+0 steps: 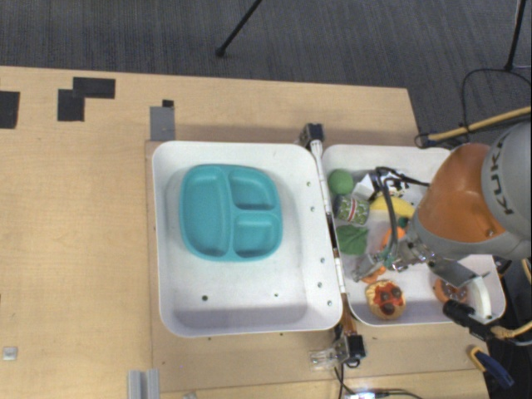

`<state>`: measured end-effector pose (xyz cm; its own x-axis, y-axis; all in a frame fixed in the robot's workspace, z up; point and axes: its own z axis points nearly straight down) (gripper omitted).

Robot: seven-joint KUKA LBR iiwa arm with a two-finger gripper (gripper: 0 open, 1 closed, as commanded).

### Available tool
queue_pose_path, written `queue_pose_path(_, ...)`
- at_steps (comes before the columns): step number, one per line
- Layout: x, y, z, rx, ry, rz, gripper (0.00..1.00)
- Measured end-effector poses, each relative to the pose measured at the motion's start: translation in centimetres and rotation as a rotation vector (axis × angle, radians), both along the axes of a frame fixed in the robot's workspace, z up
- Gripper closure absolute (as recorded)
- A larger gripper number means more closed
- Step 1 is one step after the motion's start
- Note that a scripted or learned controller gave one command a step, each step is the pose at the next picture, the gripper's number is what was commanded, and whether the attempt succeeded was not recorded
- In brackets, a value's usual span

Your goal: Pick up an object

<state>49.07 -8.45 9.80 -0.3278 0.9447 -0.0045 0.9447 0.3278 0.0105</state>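
Note:
My gripper (392, 258) reaches down into the right bin (416, 316) below the arm's orange band (460, 199). It hangs over a pile of toy food. Around it lie a green ball (339, 180), a small can with a green and red label (352, 210), a green leaf (352, 238) and a yellow piece (394, 207). A round pizza-like toy (385, 298) sits just in front of the gripper. An orange piece (389, 241) lies close to the gripper; whether they touch is unclear.
The left bin (249, 306) holds a teal divided plate (230, 213). A ridge (326, 223) separates the two bins. Another orange-brown toy (451, 289) lies at the right bin's front right, beside the arm. Black cables (391, 177) loop over the back of the right bin.

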Motion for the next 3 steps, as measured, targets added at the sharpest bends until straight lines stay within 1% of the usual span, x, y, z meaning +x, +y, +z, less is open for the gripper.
queue_pose_path(3,0.00,0.00,0.00,0.000,0.000,0.000,0.00)
